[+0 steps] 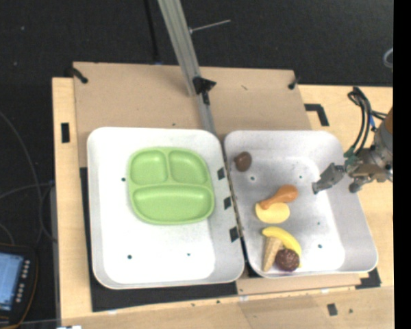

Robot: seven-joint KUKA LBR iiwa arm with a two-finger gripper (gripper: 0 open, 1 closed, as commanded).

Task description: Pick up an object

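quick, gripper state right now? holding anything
Gripper: over the right bin, at its right side, with nothing between its fingers; open or shut cannot be told from this view.

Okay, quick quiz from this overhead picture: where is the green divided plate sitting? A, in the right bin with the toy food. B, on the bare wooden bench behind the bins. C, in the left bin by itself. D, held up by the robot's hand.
C: the green divided plastic plate lies flat in the left shallow white bin, while the toy food, such as the yellow banana, sits in the right white bin.
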